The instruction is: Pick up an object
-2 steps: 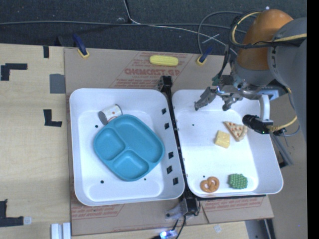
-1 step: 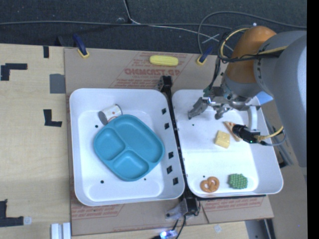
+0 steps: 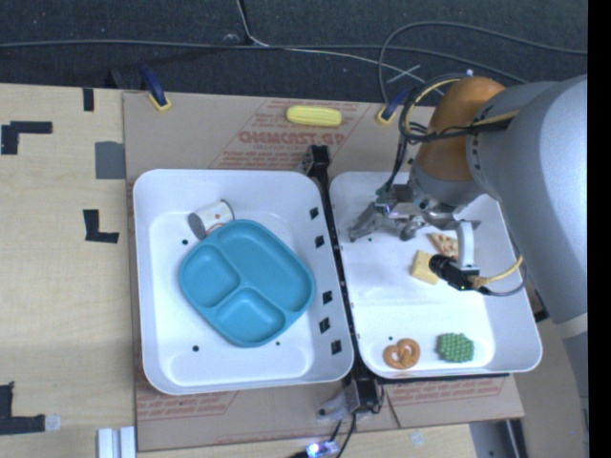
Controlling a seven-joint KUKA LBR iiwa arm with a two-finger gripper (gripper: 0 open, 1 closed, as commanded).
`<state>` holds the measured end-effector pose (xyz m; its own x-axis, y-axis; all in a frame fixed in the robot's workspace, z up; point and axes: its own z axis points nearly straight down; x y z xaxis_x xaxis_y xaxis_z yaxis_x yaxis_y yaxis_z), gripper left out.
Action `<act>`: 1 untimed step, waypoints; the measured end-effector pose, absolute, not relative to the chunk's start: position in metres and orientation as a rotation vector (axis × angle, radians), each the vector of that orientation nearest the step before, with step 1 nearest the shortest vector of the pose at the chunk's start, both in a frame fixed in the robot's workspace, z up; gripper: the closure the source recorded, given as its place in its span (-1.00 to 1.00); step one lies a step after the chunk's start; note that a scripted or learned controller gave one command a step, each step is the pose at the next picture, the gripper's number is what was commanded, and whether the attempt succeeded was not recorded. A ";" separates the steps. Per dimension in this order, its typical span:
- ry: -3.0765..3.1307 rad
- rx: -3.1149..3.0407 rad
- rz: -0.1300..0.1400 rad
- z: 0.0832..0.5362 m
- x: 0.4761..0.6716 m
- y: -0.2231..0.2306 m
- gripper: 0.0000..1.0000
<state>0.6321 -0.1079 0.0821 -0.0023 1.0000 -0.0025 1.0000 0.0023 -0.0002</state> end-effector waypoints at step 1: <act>2.223 2.216 -0.001 0.095 0.633 -0.108 1.00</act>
